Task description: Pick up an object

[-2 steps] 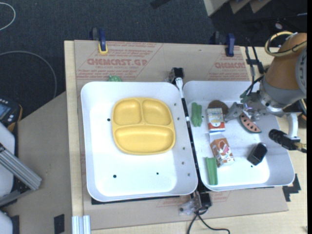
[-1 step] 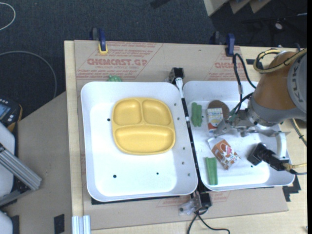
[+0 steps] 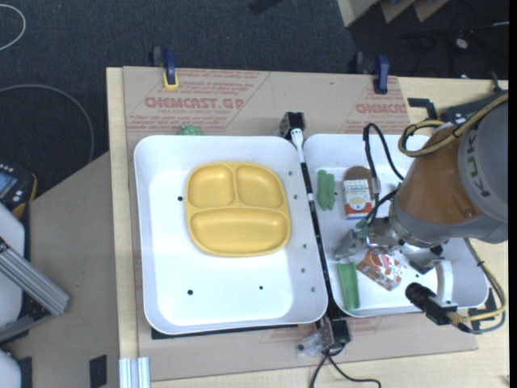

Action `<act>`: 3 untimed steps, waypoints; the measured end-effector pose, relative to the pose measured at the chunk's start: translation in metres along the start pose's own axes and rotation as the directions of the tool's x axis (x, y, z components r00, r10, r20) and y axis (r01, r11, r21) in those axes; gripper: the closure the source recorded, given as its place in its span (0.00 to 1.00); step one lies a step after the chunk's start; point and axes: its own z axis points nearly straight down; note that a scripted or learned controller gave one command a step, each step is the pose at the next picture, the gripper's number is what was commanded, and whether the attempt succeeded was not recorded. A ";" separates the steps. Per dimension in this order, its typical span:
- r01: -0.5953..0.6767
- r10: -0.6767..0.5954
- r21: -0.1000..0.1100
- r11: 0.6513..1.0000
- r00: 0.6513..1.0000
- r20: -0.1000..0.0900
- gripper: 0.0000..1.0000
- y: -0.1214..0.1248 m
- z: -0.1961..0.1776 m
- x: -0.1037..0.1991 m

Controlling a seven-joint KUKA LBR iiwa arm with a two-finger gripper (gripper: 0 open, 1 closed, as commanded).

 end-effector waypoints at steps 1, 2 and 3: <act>-0.002 0.002 -0.010 1.000 1.000 0.004 1.00 0.004 -0.012 -0.002; 0.007 -0.007 -0.016 1.000 1.000 0.001 1.00 0.010 -0.106 0.063; 0.004 -0.004 -0.026 1.000 1.000 0.000 1.00 -0.016 -0.280 0.093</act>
